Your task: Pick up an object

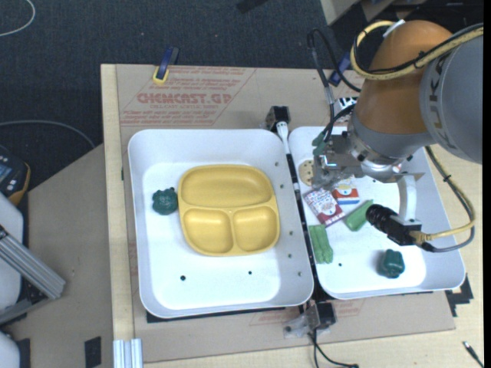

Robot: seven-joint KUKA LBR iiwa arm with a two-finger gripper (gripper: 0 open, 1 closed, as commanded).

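Here I have the gripper (328, 176) low in the right bin (441, 271), right of centre frame, over the red-and-white packet (323, 204), presumably to pick it; I cannot tell its closure. The yellow tray (228, 208) fills the left bin (146, 205), so loose pickings lie right.
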